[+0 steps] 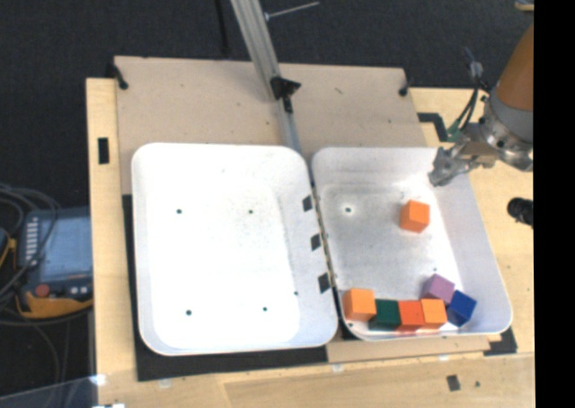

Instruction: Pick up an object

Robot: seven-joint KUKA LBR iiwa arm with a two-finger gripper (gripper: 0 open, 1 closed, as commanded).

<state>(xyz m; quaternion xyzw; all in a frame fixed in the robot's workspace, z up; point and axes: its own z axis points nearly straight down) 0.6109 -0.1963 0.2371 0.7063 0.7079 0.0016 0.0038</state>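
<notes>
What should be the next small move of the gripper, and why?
Probably move the gripper toward the lone orange cube in the right bin. It sits near the bin's upper right rim, holding nothing, and that cube stands apart from the cluster of blocks.

You have two white bins (220, 164) on the bench, and seven blocks: four orange blocks (414, 216), one green block (387, 314), one purple block (439, 287) and one blue block (461, 306).
</notes>
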